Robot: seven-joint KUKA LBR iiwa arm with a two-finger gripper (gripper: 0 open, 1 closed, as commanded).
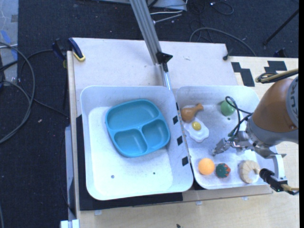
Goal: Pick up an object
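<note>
The right bin (213, 93) holds several toy foods: a brown chicken drumstick (192, 110), a fried egg (197, 130), a green ball (227, 108), an orange ball (206, 166), a small red-and-green piece (222, 170) and a tan pastry-like piece (247, 170). My gripper (221, 147) hangs low over the bin's middle, right of the egg and above the orange ball. Its metal fingers point left, and nothing shows between them. The orange-banded arm (278, 113) comes in from the right and covers part of the bin.
A blue three-compartment plate (137, 127) lies in the left bin (95, 141). A metal pole (147, 25) rises from behind the bins' divider. Black cable (235, 109) loops by the green ball. Cables lie on the dark floor around the bench.
</note>
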